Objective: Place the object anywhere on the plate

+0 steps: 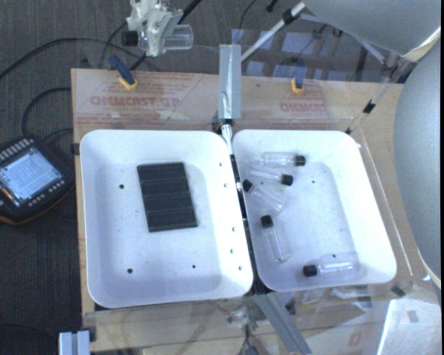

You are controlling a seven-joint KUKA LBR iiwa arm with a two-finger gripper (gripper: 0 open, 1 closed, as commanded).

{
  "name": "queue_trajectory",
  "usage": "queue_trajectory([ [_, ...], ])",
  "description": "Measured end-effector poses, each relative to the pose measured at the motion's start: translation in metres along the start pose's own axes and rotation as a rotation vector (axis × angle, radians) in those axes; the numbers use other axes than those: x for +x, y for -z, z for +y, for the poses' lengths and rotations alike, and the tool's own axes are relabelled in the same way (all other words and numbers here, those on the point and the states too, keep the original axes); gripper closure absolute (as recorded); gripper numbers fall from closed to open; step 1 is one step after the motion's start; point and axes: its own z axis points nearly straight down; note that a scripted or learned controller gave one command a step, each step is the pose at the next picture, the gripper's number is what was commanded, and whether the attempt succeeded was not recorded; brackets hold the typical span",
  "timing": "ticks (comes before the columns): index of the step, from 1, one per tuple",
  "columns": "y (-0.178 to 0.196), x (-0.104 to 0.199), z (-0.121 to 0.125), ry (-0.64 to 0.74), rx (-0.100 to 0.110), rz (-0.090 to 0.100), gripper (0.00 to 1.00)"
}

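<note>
A dark ribbed rectangular plate (pixel 166 196) lies flat in the middle of the left bin (pixel 103 272). My gripper (pixel 157 41) hangs high at the view's top, beyond the bench's back edge and well behind the left bin. A clear vial (pixel 177 37) juts out to the right from between its fingertips, lying sideways, so the gripper is shut on it. Several more clear vials with black caps lie in the right bin (pixel 370 220), among them one (pixel 281 159) near the back and one (pixel 331 266) near the front.
A metal post (pixel 229 80) stands at the back between the two bins. A yellow clamp (pixel 124 76) and another (pixel 298 87) sit on the bench's back edge. A teach pendant (pixel 26 180) lies on the floor to the left. The grey arm (pixel 370 9) fills the upper right.
</note>
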Motion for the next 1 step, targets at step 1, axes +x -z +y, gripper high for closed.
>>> queue_trajectory([
  [1, 0.008, -0.0021, -0.0005, -0.001, -0.004, -0.003, 1.0],
])
